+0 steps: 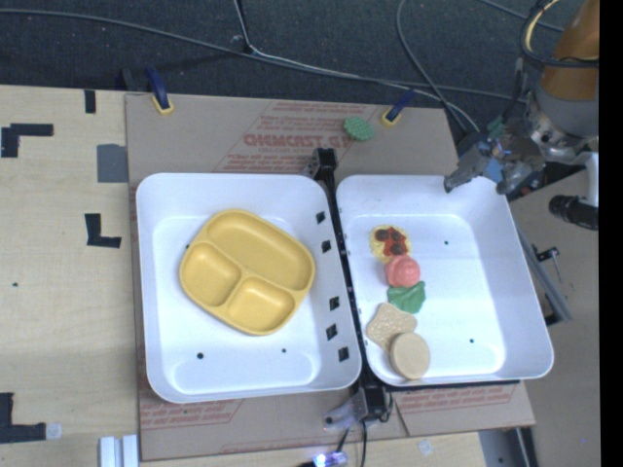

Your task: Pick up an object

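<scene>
The right bin [487, 290] holds a column of small toy foods along its left side: a yellow piece with red topping [389, 241], a pink-red piece [402, 270], a green leafy piece [410, 298], a tan toast slice [386, 323] and a round beige disc [410, 356]. My gripper [479, 185] hangs over the bin's far right corner, well away from the foods. Its two fingers are spread apart and nothing is between them.
A yellow divided plate [246, 270] lies in the left bin [165, 358]. A small green toy [358, 128] rests on the cardboard behind the bins. Black cables run across the dark floor at the back. The right half of the right bin is bare white.
</scene>
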Available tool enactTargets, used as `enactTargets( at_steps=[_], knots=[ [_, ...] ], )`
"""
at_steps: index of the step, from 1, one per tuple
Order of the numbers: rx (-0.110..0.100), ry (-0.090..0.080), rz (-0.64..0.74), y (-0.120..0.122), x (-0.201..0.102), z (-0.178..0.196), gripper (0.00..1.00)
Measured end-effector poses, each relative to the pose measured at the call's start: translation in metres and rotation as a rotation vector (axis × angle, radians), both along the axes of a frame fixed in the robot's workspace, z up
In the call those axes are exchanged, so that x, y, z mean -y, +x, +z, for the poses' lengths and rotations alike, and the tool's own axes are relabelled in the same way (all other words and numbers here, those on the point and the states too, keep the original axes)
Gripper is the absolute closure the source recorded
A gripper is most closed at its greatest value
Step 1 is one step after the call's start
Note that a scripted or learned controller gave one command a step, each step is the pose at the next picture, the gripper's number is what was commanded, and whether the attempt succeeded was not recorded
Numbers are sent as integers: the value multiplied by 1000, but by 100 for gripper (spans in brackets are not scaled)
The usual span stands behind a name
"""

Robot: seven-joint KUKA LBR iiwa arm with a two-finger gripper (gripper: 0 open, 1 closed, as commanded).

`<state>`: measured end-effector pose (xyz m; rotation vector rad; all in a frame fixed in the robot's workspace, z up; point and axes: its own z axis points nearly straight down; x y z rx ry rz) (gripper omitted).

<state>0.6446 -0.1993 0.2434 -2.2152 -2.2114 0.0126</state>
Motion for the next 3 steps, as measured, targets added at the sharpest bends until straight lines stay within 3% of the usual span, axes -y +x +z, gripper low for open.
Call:
enactTargets(
  at_steps=[1, 3],
  knots=[
    [13, -3, 3, 3, 0, 8, 0],
    [7, -2, 3, -12, -13, -109, 0]
  ],
)
